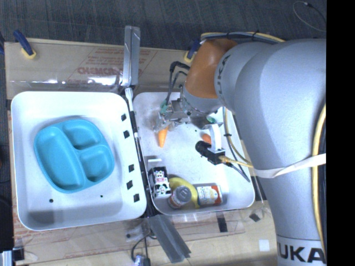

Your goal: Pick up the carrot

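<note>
One carrot (161, 138) lies in the right bin (244, 195) directly beneath the gripper (169, 115), seemingly positioned for a grasp, whose finger state I cannot tell.

The brown wooden bench (83, 60) carries two shallow white plastic bins side by side, their inner walls touching: the left bin (22, 165) and the right bin (244, 195). A blue clamp (23, 43) grips its far left corner.

bare floor around carrot (161, 138) (bottle (195, 195) well apart)
</note>
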Robot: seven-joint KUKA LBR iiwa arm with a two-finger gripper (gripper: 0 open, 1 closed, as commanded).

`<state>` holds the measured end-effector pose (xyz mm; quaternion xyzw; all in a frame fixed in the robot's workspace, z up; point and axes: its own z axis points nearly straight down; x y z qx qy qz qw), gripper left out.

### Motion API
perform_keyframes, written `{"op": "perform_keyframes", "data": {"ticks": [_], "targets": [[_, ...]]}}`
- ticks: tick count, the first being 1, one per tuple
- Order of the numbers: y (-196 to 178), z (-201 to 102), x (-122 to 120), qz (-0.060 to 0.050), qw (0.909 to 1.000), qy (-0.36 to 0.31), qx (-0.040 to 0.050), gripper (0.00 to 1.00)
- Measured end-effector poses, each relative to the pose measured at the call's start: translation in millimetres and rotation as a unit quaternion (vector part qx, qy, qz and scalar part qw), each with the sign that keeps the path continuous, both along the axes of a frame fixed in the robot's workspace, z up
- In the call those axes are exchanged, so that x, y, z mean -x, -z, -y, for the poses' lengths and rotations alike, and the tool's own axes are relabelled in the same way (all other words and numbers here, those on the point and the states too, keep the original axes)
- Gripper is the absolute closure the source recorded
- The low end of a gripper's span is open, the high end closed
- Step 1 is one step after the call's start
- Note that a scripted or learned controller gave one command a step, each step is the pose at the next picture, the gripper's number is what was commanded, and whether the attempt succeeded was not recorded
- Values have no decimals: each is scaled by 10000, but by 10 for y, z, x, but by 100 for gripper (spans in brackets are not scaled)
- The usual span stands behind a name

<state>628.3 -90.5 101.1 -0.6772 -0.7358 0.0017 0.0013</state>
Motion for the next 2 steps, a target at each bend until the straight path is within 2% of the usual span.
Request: {"op": "perform_keyframes", "data": {"ticks": [1, 2], "targets": [[-1062, -693, 62, 10, 9971, 757, -3, 100], [-952, -451, 130, -7, 9972, 752, -2, 100]]}}
